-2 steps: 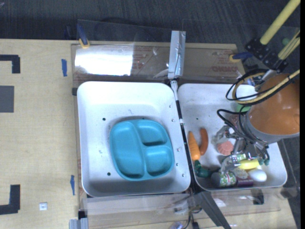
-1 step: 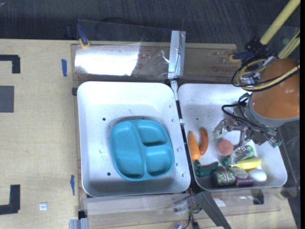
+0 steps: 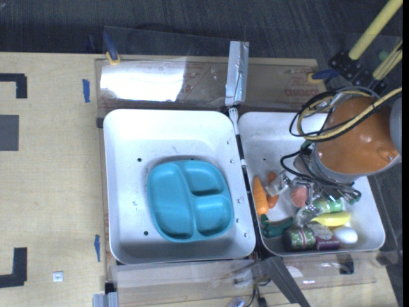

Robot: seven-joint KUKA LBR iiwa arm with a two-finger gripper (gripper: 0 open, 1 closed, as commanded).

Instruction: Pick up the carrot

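While the arm reaches in over the right bin, its hand hangs low above the clutter in that bin, and whether it is wide or narrow cannot be told, since the wrist and cables cover much of it. The carrot lies in the right bin hard against the bin's left wall, its length running roughly along that wall, and it sits to the left of the hand, near it but apart from it; nothing shows it gripped. Just right of the carrot, between it and the hand, is a small orange-and-pale piece whose kind is unclear. Further from the carrot, toward the bin's near right corner, lie a yellow banana-like thing, a white egg-shaped thing and a green-labelled can, with a dark green piece just below the carrot's lower end. Beyond the wall beside the carrot, the left bin holds a blue divided tray, well apart from the carrot. Both bins rest on the wooden bench.
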